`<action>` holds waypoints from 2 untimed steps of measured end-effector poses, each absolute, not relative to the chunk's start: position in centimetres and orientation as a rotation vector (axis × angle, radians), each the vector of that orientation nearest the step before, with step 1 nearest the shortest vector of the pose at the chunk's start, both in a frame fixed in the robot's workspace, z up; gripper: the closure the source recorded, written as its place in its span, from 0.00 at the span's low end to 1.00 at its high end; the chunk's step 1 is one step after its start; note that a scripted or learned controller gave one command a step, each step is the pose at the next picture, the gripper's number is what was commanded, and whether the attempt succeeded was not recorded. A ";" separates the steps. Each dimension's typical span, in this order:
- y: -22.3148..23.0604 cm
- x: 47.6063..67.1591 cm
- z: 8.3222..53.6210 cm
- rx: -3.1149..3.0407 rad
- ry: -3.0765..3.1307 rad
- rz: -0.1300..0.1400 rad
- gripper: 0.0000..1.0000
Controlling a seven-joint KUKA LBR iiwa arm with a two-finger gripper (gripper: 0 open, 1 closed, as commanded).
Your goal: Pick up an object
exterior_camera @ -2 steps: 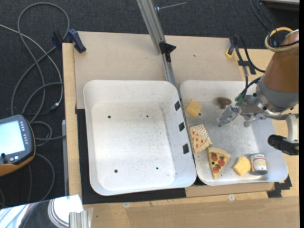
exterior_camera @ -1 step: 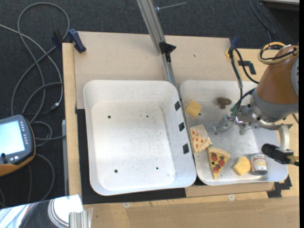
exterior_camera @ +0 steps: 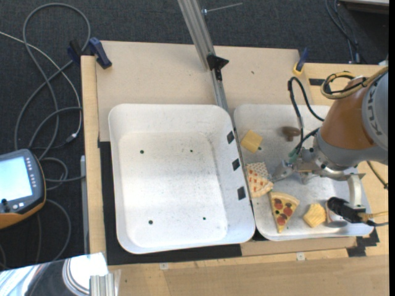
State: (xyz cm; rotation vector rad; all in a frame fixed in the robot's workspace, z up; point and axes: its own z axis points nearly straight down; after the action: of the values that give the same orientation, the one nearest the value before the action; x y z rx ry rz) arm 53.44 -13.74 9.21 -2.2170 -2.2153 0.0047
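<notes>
Nearby, pizza slice (exterior_camera: 282, 209), waffle (exterior_camera: 258, 179) and cheese cube (exterior_camera: 251, 141) ring the hand (exterior_camera: 290, 165).

The room was evenly and brightly lit, with soft, faint shadows under the left bin (exterior_camera: 173, 177). Beside that bin, the bench looked washed pale. Focus was fair; small things right of it stayed grainy.

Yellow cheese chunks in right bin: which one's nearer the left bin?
The upper cheese chunk, close to the divider; the other cheese chunk lies at the bin's front, right of the pizza slice.
</notes>
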 end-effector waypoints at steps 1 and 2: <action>-13.7 53.6 10.6 -2.221 -2.221 -0.002 1.00; -13.4 53.2 15.2 -2.224 -2.227 -0.005 1.00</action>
State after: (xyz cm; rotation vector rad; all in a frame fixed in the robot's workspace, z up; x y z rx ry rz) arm 53.16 -13.42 15.23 -2.2238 -2.2268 -0.0052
